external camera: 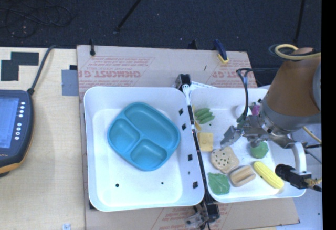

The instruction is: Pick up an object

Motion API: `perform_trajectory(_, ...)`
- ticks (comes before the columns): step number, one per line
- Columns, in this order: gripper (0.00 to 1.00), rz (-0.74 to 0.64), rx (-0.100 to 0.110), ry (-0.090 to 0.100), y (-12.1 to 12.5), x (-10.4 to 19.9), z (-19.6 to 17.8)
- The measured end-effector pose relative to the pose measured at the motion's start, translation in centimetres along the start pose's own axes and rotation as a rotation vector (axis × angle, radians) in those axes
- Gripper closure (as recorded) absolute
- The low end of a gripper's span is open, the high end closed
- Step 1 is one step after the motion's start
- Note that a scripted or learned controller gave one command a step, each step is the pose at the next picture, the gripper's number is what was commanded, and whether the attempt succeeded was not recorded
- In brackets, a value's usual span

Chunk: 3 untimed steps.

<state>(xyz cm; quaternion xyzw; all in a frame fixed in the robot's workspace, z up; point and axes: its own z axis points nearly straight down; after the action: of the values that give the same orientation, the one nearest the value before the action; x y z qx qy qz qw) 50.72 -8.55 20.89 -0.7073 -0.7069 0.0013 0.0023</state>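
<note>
The right bin (pixel 226 102) holds several toy foods. A green pea pod (pixel 203 115) lies at the back left, with a yellow block (pixel 206 141) in front of it. Nearer the front are a brown cookie (pixel 224 159), a green leaf piece (pixel 219 183), a tan bread roll (pixel 241 175), a yellow corn cob (pixel 268 174) and a green lump (pixel 259 149). My gripper (pixel 230 136) hangs over the middle of this bin, just above and behind the cookie. It is open, and nothing sits between its fingers.
The left bin (pixel 100 181) holds a blue divided plate (pixel 144 135). A divider wall (pixel 189 139) separates the bins. A small purple piece (pixel 255 110) peeks out beside the arm (pixel 291 92), which covers the right bin's back right. A tablet (pixel 13 124) lies far left.
</note>
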Motion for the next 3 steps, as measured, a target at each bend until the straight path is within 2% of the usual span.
perform_trajectory(1,0.0,0.002,-0.005,0.0,-2.4,-1.8,12.3)
perform_trajectory(2,0.0,-0.002,-0.005,-0.001,2.7,-1.4,12.0)
perform_trajectory(3,0.0,-0.005,-0.016,-0.003,12.1,0.0,6.4)
